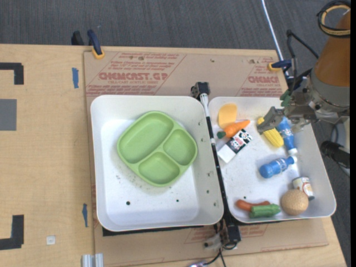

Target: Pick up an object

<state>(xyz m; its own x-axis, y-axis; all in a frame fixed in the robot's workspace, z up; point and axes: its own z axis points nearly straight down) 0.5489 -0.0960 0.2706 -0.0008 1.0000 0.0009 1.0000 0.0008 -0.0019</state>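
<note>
Plainly, we see our pincer [273, 117] low over the right bin [322, 177], at about 1 o'clock in it, and we cannot tell how it is set. The yellow corn toy [272, 137], ridged plastic, lies just beside it toward 6 o'clock, long axis running 10 to 4. A smooth blue bottle [276, 167] lies further toward 6.
</note>
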